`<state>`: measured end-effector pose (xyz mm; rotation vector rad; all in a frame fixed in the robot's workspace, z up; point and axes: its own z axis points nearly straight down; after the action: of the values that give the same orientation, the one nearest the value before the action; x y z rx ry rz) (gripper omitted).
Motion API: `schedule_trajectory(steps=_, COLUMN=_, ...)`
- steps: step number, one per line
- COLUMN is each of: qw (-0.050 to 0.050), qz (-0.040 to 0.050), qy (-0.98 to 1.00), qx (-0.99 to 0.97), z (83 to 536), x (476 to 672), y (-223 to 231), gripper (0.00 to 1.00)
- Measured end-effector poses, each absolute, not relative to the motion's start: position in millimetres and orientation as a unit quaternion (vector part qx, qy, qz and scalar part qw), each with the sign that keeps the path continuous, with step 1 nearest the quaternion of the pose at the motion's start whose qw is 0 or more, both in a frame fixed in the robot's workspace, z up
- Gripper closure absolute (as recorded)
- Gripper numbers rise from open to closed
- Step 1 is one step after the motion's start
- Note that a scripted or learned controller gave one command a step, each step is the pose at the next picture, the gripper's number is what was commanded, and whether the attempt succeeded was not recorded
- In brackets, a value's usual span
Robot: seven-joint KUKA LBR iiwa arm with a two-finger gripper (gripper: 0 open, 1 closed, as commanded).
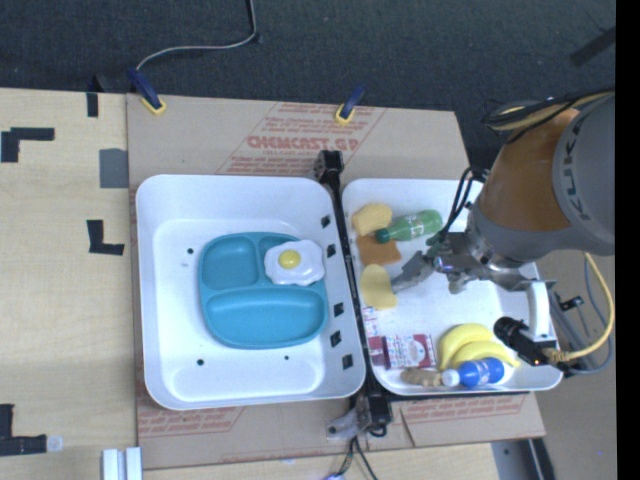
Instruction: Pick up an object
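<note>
Over the right bin point(455, 388), the gripper point(432, 269) hangs with its fingers apart and nothing between them, just beside a yellow piece point(378, 287) near the bin's left wall, below a brown block point(378, 250) and a green bottle point(410, 227).

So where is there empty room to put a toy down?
Bare floor rings the blue plate in the left bin, widest below it. The right bin is crowded: green bottle, banana and gripper fill it.
</note>
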<state>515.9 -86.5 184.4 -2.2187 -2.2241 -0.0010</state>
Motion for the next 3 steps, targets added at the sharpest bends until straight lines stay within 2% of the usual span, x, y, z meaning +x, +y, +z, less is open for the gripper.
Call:
schedule_trajectory(steps=1, qw=0.001, qz=0.0003, qy=-0.708, qx=-0.707, z=183.8, x=556.8, y=-52.7, gripper=0.0)
schedule_trajectory(steps=2, qw=0.001, qz=0.0007, qy=-0.708, qx=-0.706, z=193.1, x=556.8, y=-52.4, gripper=1.0)
schedule_trajectory(steps=3, qw=0.001, qz=0.0008, qy=-0.708, qx=-0.706, z=193.0, x=556.7, y=-52.4, gripper=0.0)
